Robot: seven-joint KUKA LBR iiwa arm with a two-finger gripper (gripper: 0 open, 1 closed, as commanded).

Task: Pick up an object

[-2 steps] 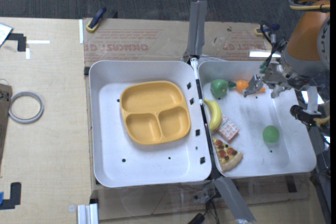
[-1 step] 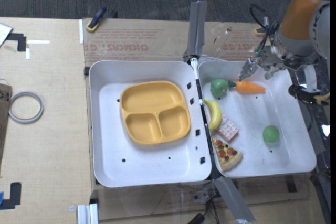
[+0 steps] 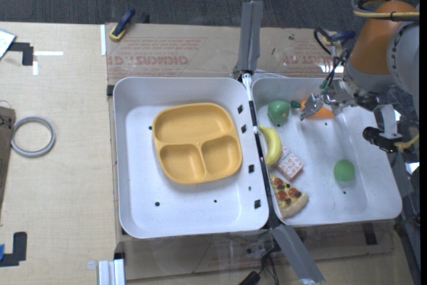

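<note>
The right bin (image 3: 373,203) holds several toy foods. A green pepper-like piece (image 3: 279,111) lies at its far left, with a small orange piece (image 3: 322,111) beside it. A banana (image 3: 270,143) runs along the left wall, with a pink wafer (image 3: 289,164) and a pizza slice (image 3: 288,195) nearer the front. A green ball (image 3: 344,171) sits alone mid-bin. My gripper (image 3: 312,107) is low at the far end of the right bin, right at the orange piece and partly covering it. The arm's orange band (image 3: 373,43) rises behind it.
In the left bin (image 3: 133,203) lies a yellow divided plate (image 3: 197,141). A grey post (image 3: 250,37) and ridge separate the bins. On the bench to the left rest a tape roll (image 3: 31,135) and a blue-yellow clamp (image 3: 122,24). Cables hang near the arm at the right.
</note>
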